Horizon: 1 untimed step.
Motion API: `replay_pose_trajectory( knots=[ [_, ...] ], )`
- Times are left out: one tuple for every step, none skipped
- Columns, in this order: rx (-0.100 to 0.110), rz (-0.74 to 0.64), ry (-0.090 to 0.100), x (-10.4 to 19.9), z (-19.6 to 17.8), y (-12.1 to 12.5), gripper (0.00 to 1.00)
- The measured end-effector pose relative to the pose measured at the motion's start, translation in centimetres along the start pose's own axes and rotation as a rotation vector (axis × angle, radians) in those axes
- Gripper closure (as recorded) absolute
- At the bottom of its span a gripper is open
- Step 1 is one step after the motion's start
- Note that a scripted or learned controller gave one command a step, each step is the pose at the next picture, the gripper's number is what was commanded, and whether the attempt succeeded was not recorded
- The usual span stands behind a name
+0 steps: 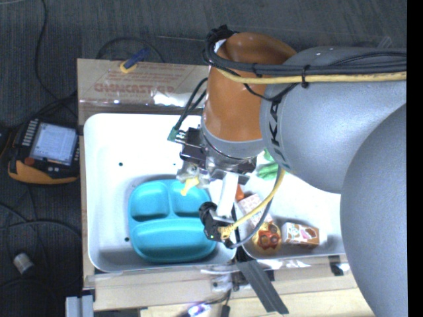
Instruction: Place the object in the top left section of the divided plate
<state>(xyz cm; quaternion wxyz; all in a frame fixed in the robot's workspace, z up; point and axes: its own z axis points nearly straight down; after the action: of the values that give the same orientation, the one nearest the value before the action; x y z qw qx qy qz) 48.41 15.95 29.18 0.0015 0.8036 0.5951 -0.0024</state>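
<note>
A blue divided plate (162,226) lies in the left white bin (109,150), toward its front. It has two small sections at the back and one large section at the front. The gripper (193,176) hangs over the plate's back edge, near the right small section. A small pale yellow object (189,185) shows just below the gripper, over the ridge between the two small sections. Whether the gripper holds it cannot be made out. The orange band and grey wrist hide most of the gripper from above.
The right bin (310,253) holds a green item (268,171), a red and white packet (248,202), a round orange-brown snack (267,237) and a small brown box (301,233). A cable loop (218,224) hangs beside the plate's right edge. A handheld device (49,147) lies left of the bench.
</note>
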Motion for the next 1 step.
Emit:
replay_pose_trajectory(
  knots=[
    [0.000,0.003,0.000,7.37,-3.80,-0.83,1.00]
  ],
)
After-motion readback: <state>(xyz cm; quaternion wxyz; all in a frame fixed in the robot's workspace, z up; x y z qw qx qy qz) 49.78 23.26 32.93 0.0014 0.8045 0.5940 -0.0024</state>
